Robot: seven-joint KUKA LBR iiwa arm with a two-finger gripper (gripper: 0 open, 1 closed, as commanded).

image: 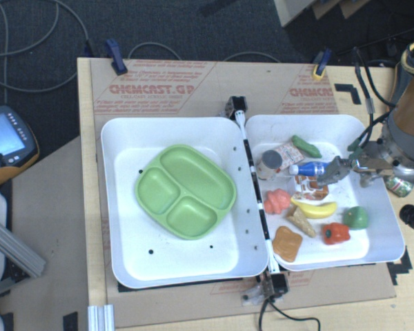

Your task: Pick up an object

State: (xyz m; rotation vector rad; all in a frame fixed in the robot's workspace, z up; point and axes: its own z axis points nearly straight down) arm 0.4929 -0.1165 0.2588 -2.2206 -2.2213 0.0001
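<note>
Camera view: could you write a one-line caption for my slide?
Gripper over toy food in the right bin; green tray in left bin.

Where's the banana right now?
The banana lies in the right bin, near its middle, just below the gripper, with the pink toy to its left and the red pepper lower right.

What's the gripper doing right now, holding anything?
Gripper: low in the right bin, right at the blue bottle; open or shut cannot be told, and no grasp is visible.
</note>
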